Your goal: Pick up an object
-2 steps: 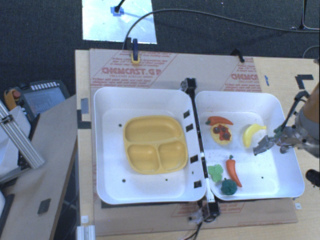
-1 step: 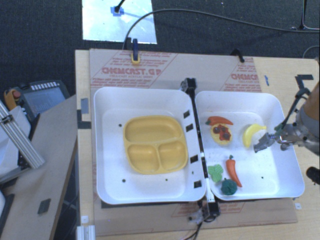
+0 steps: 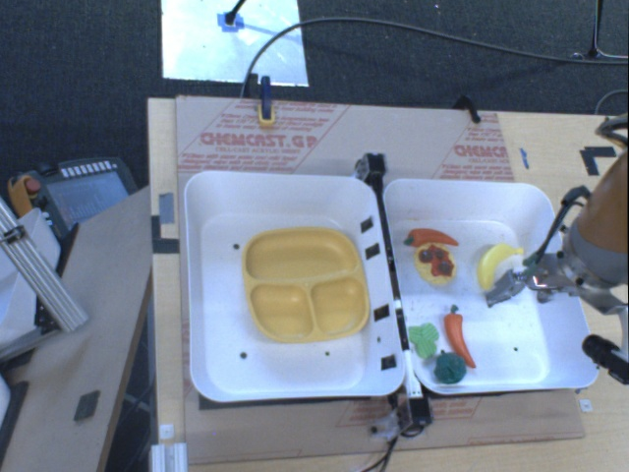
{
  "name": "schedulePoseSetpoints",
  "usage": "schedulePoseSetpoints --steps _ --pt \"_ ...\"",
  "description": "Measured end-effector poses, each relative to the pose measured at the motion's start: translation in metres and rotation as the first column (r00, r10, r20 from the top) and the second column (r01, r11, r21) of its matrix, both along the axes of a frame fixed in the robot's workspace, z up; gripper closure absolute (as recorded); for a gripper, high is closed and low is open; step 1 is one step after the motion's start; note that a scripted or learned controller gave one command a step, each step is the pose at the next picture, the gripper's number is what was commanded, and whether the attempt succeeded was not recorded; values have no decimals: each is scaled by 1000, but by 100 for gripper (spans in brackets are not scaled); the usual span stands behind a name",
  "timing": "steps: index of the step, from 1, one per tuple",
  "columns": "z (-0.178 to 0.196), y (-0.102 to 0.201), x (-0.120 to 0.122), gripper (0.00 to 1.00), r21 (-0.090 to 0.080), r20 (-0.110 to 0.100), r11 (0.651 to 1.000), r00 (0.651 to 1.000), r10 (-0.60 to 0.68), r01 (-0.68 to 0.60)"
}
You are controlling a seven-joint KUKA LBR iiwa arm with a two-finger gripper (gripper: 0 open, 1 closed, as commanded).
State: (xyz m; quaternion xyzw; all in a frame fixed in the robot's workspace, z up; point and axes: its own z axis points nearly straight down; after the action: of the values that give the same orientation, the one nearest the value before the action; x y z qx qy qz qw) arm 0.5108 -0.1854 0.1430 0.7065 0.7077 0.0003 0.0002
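Two shallow white bins sit side by side on the table [image 3: 162, 293], whose top is covered by a sheet of printed cardboard. The left bin [image 3: 211, 264] holds a yellow divided plate [image 3: 301, 283] of smooth plastic, with rounded corners, one long compartment on its far side and two smaller ones on its near side.

The right bin [image 3: 531, 200] holds several pieces of toy food. Toward its far left corner lies a small red chilli pepper [image 3: 430, 237] with a green stem, and just near of it, touching or nearly so, a yellow pizza slice [image 3: 435, 263] dotted with red. To the right of these is a yellow banana [image 3: 496, 263], curved and glossy, lying at the middle of the bin. On the near side an orange carrot [image 3: 459, 335] with a green top lies at a slant; a pale green lettuce piece [image 3: 424, 339] is just left of it, and a dark green broccoli [image 3: 450, 368] with a bumpy head sits by the carrot's near end.

The grey arm reaches in from the right. Its tool [image 3: 511, 285] hangs low over the right bin just beside the banana's near right end. Whether it is released or clenched, I cannot tell, and nothing is visibly grasped in it.
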Motion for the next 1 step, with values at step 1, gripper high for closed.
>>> schedulePoseSetpoints --steps 1 --pt "-52 0 0 0 1 -2 1000 1000 0 0"
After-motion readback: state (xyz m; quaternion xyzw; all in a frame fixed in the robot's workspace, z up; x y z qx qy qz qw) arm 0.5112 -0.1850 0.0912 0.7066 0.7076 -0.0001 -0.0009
